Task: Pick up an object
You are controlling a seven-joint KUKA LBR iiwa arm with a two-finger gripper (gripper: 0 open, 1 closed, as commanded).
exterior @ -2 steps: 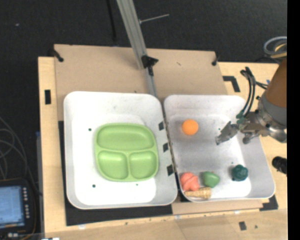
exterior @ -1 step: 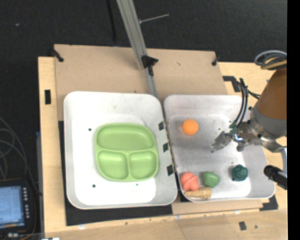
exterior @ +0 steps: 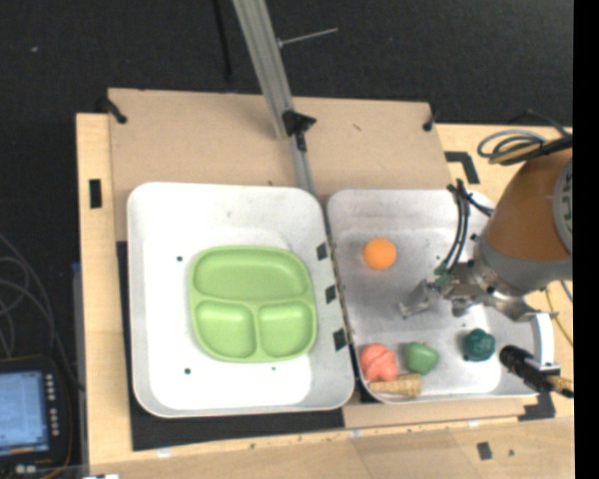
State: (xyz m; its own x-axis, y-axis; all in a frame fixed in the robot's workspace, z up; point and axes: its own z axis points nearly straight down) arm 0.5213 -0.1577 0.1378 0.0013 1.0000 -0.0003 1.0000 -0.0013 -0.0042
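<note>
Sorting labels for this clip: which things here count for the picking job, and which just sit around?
Job: gripper; small orange ball; pink lumpy toy; green rounded toy; dark teal toy; right white bin.
Lying about: light green divided plastic plate; left white bin.

arm point(exterior: 532, 218): cut at right edge | pincer point(exterior: 416, 302): blurred, finger state unclear | monitor point(exterior: 15, 417): cropped left

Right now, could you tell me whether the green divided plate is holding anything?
Empty: the green plate in the left bin shows three bare compartments.
</note>
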